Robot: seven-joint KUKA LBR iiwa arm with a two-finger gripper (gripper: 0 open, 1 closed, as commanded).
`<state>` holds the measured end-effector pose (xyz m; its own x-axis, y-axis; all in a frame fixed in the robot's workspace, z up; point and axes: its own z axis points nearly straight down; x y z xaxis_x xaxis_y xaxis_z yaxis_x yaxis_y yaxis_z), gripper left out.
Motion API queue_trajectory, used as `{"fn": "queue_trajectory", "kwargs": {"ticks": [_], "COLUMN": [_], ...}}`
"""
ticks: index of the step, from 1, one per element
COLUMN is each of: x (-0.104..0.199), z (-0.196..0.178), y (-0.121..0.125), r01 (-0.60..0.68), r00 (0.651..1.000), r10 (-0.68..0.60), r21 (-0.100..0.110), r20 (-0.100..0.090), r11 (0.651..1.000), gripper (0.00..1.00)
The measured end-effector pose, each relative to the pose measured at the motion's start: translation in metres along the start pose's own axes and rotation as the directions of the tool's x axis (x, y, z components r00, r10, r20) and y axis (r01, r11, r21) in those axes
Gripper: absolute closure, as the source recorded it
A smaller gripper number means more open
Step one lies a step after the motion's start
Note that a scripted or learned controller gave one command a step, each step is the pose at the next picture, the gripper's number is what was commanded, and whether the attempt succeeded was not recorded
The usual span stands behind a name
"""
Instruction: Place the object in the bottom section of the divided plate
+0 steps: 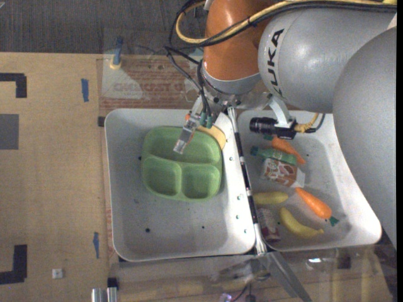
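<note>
The pincer (184, 137) hung over the upper section of the green divided plate (182, 168) in the left bin (126, 187); how far its fingers stood apart could not be told. A yellow object (216, 134), perhaps a banana, lay at the plate's upper right rim, just beside the pincer. In the right bin (352, 194) lay two carrots (313, 204), bananas (296, 224) and a small carton (279, 170)

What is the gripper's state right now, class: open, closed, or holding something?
Gripper: cannot be told from this view; it hangs over the green divided plate in the left bin.
</note>
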<state>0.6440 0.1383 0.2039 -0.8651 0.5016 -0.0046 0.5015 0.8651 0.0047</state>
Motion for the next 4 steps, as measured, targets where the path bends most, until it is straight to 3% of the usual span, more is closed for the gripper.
{"fn": "queue_trajectory", "kwargs": {"ticks": [1, 2, 3, 4], "x": [0.025, -0.003, 0.008, 0.008], "z": [-0.009, -0.007, 0.011, 0.011], "y": [0.032, -0.007, 0.010, 0.010], "r01": [0.054, -0.169, 0.070, 0.070], "r00": [0.999, 0.986, 0.998, 0.998], "r10": [-0.054, 0.169, -0.070, -0.070], "r21": [-0.001, 0.003, 0.003, 0.003], "r20": [0.001, -0.003, -0.004, -0.004], "r11": [0.999, 0.986, 0.998, 0.998], "gripper": [1.00, 1.00, 1.00, 0.00]}}
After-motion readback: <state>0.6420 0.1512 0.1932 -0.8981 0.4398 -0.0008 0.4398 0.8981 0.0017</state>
